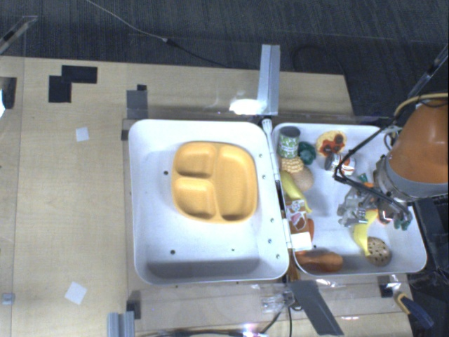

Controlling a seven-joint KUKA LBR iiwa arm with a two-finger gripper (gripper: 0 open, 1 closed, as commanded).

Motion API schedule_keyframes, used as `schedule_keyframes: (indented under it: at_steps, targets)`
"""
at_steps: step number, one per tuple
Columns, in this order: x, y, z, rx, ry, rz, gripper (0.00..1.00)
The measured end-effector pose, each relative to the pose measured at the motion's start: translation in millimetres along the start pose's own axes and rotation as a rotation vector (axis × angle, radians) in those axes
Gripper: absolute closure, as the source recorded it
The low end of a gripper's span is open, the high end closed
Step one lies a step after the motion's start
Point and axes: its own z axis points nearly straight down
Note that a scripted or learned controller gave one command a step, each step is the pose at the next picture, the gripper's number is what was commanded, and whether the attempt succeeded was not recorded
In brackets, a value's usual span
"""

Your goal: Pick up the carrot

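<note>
- The carrot (320, 260) appears to be the long, rounded orange-brown piece lying on its side. It is darker and redder toward its right end, though too small to identify with certainty.
- It lies at the near edge of the right bin (414, 258), toward that bin's near-left corner, just below a small white block (301, 241).
- The gripper (361, 210) hangs over the right half of the same bin, well apart from the carrot and just above a yellow banana (360, 238).
- Cables and metal parts clutter the jaws, so I cannot tell whether they are clenched or released. Nothing can be seen between them.
- A speckled cookie (379, 250) sits beside the banana.
- The left bin (151, 188) holds a yellow divided tray (214, 181).
- Both bins rest on the bench (63, 209).
</note>
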Motion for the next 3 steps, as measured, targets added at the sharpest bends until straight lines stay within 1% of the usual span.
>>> schedule_keyframes:
  at_steps: [1,2,3]
  targets:
    - [11.7,-53.9,16.3,0.000,-0.001,-0.523,1.00]
    - [8.7,-16.2,-39.3,0.001,-0.007,-0.469,1.00]
    - [-20.0,39.4,-44.4,-0.001,-0.005,-0.566,1.00]
